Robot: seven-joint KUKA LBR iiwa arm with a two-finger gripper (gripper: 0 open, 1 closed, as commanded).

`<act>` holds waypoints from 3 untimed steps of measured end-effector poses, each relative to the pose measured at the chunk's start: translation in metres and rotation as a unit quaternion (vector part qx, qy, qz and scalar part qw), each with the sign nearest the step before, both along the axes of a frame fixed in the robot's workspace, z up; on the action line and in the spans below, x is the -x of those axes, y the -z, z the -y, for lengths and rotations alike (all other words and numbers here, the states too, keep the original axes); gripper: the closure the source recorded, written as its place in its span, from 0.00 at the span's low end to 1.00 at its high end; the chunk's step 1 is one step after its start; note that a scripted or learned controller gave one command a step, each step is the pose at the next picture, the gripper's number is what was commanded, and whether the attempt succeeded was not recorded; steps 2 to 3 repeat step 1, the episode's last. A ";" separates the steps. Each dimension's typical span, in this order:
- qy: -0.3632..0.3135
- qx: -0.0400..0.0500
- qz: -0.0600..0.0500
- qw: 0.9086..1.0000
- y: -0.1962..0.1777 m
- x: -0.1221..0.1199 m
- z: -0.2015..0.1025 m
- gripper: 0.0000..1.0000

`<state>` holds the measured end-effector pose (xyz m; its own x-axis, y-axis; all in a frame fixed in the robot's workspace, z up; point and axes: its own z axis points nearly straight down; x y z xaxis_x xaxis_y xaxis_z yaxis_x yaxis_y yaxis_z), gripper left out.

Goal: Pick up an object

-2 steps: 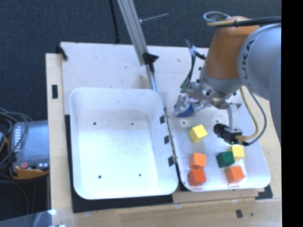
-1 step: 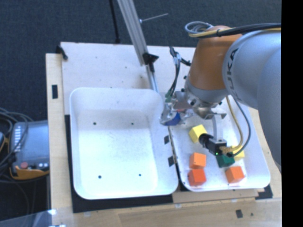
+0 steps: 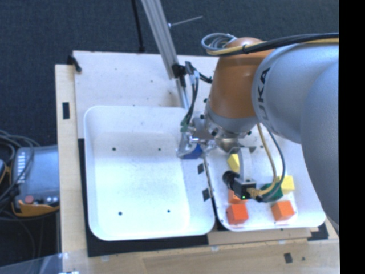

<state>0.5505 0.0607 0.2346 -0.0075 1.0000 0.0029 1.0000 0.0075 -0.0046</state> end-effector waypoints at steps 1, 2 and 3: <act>0.004 0.001 0.000 1.000 0.001 -0.001 0.003 0.00; 0.004 0.001 0.000 1.000 0.001 -0.001 0.003 0.00; 0.004 0.001 0.000 1.000 0.001 -0.001 0.003 0.00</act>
